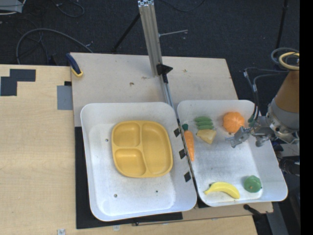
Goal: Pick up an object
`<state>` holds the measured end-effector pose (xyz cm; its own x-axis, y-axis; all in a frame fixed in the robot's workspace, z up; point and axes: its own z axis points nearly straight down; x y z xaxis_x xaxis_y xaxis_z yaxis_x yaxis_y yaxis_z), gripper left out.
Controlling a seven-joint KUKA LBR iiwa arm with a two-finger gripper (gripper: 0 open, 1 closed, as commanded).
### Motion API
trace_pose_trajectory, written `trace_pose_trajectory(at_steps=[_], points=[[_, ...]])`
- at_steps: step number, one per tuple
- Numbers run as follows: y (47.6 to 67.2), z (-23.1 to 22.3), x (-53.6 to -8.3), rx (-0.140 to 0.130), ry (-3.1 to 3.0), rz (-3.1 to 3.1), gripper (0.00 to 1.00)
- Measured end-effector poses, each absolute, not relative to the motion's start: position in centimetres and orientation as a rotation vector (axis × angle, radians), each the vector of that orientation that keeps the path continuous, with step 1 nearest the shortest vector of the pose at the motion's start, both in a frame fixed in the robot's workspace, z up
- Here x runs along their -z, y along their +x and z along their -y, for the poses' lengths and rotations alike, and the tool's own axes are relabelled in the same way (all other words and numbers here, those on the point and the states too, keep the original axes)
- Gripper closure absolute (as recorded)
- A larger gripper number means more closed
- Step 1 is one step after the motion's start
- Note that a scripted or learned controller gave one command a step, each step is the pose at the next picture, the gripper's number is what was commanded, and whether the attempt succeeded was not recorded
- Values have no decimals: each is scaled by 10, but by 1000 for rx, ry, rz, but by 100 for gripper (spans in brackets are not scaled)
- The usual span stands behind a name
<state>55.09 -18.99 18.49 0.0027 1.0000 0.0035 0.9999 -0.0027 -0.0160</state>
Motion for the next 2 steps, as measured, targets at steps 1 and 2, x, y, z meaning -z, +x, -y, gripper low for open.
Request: trace_pose_trajectory(at_steps=[1,2], points=[[554,190,-193,-1,-2221,2220,0],[560,184,-134,-4,-2217,2220,0]])
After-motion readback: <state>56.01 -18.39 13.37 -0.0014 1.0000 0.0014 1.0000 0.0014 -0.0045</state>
